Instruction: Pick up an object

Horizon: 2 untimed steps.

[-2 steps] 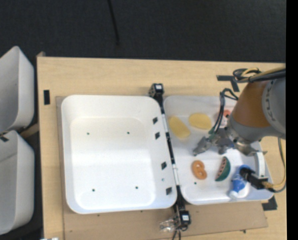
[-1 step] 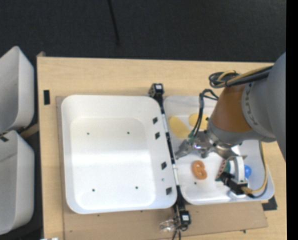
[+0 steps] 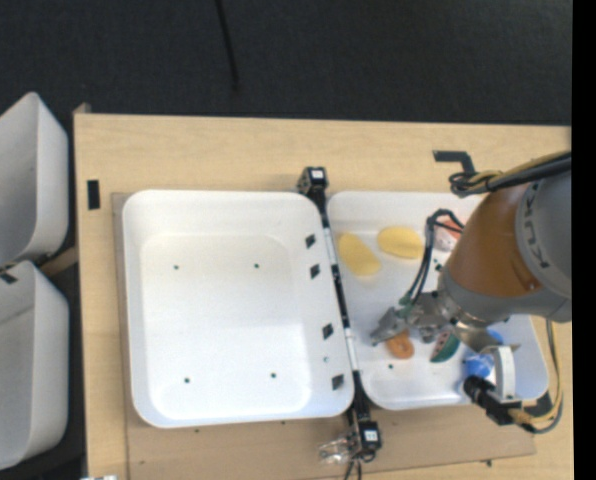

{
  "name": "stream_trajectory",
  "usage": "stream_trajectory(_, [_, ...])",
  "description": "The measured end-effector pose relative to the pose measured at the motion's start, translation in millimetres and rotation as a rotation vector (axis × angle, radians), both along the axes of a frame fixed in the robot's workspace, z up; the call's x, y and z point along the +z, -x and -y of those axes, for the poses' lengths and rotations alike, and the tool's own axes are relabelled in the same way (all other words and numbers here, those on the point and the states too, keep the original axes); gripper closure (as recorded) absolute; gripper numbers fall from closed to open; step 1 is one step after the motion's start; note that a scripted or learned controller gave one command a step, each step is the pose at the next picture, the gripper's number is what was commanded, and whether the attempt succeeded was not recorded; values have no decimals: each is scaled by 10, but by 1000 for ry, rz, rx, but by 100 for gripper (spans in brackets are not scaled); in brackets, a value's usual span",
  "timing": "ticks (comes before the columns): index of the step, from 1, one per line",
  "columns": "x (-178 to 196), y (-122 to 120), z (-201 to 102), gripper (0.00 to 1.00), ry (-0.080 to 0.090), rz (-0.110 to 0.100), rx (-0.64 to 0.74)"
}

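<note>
One orange object [image 3: 401,347] just beside end effector [image 3: 390,326]

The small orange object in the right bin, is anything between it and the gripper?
Nothing visible. The gripper sits just above and left of the small orange object; the two yellow pieces lie further up the right bin.

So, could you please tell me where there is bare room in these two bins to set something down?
The left bin offers bare white floor from its outer wall across to the divider. The right bin is crowded: two yellow pieces at the back, an orange piece and the pincer mid-bin, arm overhead. A small strip remains along its front-left wall.
</note>
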<state>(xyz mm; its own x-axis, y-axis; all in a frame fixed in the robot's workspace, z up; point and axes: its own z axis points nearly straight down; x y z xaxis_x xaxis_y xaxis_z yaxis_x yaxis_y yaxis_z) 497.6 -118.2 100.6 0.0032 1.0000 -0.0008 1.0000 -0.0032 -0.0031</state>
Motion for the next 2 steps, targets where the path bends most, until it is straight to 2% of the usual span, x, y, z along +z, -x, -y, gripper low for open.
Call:
stream_trajectory(1, [111,-34,0,100,1,7,-3])
stream_trajectory(2, [1063,-590,-782,100,-1,16,14])
